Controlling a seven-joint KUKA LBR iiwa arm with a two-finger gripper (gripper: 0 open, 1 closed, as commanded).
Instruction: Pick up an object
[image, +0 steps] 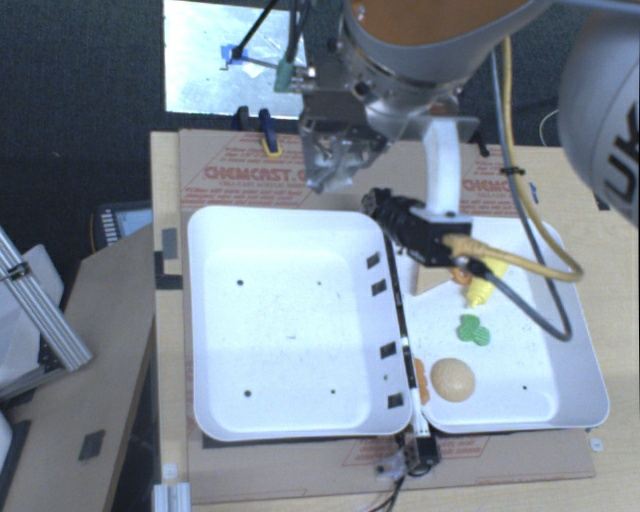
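Tan ball (452, 380) — beside green piece (472, 330).

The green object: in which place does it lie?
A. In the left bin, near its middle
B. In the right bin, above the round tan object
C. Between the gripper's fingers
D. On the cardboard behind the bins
B: the green object lies on the right bin floor, just above the round tan object.

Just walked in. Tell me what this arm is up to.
The arm reaches in from the right, with its gripper up over the far edge of the bench, above the cardboard behind the left bin. Nothing shows between its fingers. The pickable things lie in the right bin: a green piece, a tan round object and a yellow piece. No pick has happened yet.
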